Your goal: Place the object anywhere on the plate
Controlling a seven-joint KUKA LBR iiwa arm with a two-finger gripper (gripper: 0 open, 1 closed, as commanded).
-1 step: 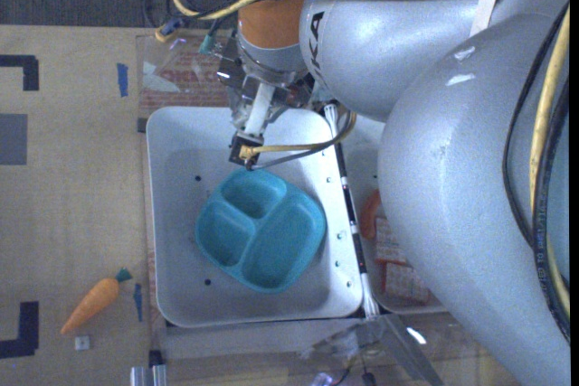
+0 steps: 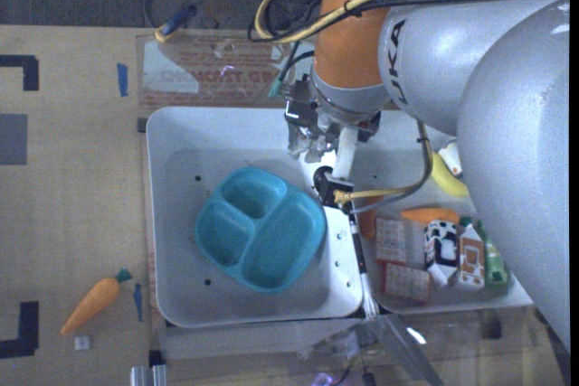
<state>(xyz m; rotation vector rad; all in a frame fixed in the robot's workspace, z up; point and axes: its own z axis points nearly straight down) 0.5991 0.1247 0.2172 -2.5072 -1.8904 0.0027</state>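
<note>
1. The grey robot arm with an orange band (image 2: 362, 14) holds its jaws over the far side of the left shallow white bin (image 2: 172, 194); whether they are open or closed I cannot tell.
2. The right shallow white bin (image 2: 393, 160), right of the jaws, holds a cow-patterned carton (image 2: 441, 250).
3. The teal three-compartment plastic plate (image 2: 262, 230) lies in the left bin, near the jaws, to their lower left.
4. An orange toy carrot (image 2: 90, 303) lies on the tan tabletop (image 2: 63, 194), well apart from the jaws.

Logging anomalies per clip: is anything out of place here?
Yes. A toy carrot lies on the bench, outside the white bin that holds the teal divided plate, near its lower-left corner. Nothing else stands out.
</note>
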